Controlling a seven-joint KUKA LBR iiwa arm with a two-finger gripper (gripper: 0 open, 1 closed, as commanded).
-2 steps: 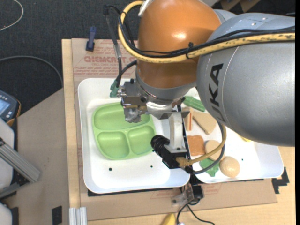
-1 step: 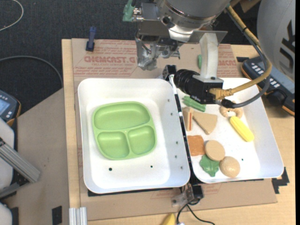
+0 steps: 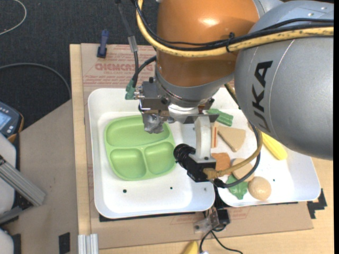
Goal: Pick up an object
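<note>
Tray (image 3: pixel 139 151), pale green with three compartments, lies in the left bin (image 3: pixel 106 194). Claw (image 3: pixel 152 121) hangs over it; whether it is apart or together cannot be told.

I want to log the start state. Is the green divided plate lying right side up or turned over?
Right side up. The green divided plate lies flat in the left bin, and its three hollow compartments face upward.

My grey arm (image 3: pixel 286 73) reaches in from the right, its orange band (image 3: pixel 198 30) bulking above the wrist, which points my gripper (image 3: pixel 152 121) straight down.
</note>
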